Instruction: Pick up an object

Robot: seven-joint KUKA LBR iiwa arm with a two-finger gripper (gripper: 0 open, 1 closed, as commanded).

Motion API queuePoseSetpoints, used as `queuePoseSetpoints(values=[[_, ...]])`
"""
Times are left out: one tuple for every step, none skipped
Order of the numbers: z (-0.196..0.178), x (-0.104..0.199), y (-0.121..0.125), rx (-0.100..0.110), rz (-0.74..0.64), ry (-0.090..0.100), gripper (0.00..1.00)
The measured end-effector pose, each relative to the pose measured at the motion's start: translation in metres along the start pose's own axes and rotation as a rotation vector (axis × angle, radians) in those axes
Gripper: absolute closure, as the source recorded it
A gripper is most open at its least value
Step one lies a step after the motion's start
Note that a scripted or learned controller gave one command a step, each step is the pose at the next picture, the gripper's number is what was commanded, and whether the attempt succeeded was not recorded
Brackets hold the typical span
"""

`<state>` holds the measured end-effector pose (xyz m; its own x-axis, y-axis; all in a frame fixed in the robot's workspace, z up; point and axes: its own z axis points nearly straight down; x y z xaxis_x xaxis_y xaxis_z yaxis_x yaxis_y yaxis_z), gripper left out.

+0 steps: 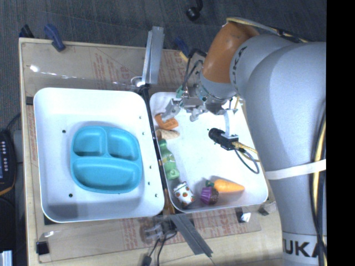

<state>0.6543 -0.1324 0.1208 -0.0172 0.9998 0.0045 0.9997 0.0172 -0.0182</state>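
The grey arm with its orange band [224,51] reaches in from the right and hangs its end effector [186,111] over the far left corner of the right-hand shallow white bin [252,173]. Its two metal fingers [172,108] stand a little apart, and nothing is clearly between them. Just below them an orange and tan piece [167,122] lies against the bin's left wall. Along that wall lies a green plastic item [168,162], and near the front edge sit a small white patterned cup [183,194], a purple toy [209,195] and an orange carrot-shaped toy [228,186]. The left-hand white bin [50,110] holds a turquoise divided plastic tray [105,159] on the wooden bench [83,60].
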Motion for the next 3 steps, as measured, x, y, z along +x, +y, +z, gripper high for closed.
queuePoseSetpoints(values=[[0.031,0.003,-0.040,-0.014,0.010,-0.004,0.00],[0.021,0.003,-0.040,-0.013,0.008,-0.005,1.00],[0.021,0.003,-0.040,-0.013,0.008,-0.005,0.00]])
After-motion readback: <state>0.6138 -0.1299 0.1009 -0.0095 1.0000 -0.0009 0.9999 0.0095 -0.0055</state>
